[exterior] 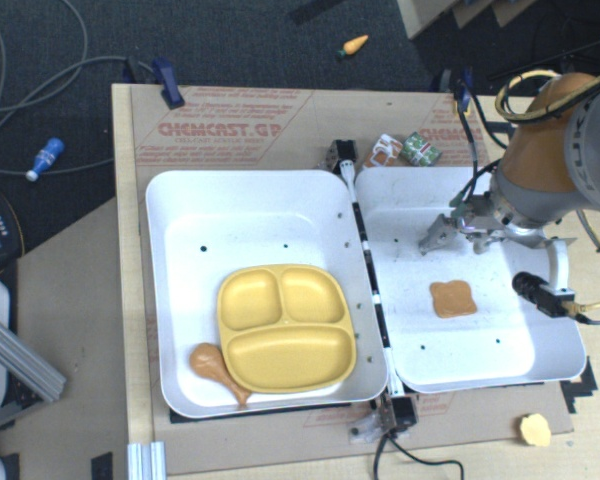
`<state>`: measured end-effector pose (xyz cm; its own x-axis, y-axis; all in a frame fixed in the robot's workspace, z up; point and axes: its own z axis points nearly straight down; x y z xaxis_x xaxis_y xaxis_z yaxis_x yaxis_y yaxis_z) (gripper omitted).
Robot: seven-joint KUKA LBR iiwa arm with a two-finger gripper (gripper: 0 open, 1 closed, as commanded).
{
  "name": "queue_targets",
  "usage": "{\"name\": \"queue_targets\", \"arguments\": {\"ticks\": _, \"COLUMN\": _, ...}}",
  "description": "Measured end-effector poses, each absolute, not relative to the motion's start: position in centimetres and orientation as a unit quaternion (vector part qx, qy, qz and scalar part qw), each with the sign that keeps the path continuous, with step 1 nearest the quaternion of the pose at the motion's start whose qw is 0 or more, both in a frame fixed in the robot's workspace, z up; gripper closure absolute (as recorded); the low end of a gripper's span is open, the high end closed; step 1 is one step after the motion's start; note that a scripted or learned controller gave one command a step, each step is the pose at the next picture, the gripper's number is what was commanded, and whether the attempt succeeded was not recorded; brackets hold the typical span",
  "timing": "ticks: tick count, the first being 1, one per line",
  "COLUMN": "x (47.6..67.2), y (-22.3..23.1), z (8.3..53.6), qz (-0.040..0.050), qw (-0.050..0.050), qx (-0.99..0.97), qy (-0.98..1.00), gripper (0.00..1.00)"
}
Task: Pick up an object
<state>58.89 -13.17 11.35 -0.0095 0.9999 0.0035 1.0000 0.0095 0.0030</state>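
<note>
The hand (450,233) hangs over the upper part of the right bin (410,193), with nothing seen between its fingers; they look spread a little, one dark tip reaching toward the bin's middle, though how far apart they stand is hard to judge from this slant. The nearest thing to pick up is the brown toast-like piece (452,299), lying flat on the floor of that same bin, apart from the hand and below it in the view, toward the bin's near edge. It is roughly square, so it offers no marked long axis, and a grasp would likely work from either direction. The coming move therefore calls for a short shift toward the near side and then a descent. In the left bin (170,268) lies a yellow divided plate (285,328) with a brown drumstick-shaped toy (218,368) touching its lower left edge; both are well apart from the hand, across the divider. The board under the bins bears red print reading "CHEMCAST GP" (220,128). A small crumpled packet (405,150) sits just behind the right bin; its writing is too small to read.
</note>
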Motion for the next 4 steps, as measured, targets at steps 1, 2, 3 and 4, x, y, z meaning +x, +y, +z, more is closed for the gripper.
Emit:
{"name": "queue_targets", "arguments": {"ticks": 1, "x": 53.7, "y": -13.5, "z": 8.3, "qz": 0.0016, "qw": 0.004, "qx": -0.708, "qy": -0.707, "gripper": 0.00}}
{"name": "queue_targets", "arguments": {"ticks": 2, "x": 51.3, "y": -13.1, "z": 8.4, "qz": 0.0007, "qw": 0.002, "qx": -0.707, "qy": -0.707, "gripper": 0.00}}
{"name": "queue_targets", "arguments": {"ticks": 3, "x": 51.4, "y": -13.1, "z": 9.5, "qz": -0.0005, "qw": 0.000, "qx": -0.707, "qy": -0.707, "gripper": 1.00}}
{"name": "queue_targets", "arguments": {"ticks": 4, "x": 51.7, "y": -5.0, "z": 19.0, "qz": -0.0041, "qw": -0.003, "qx": -0.704, "qy": -0.710, "gripper": 1.00}}
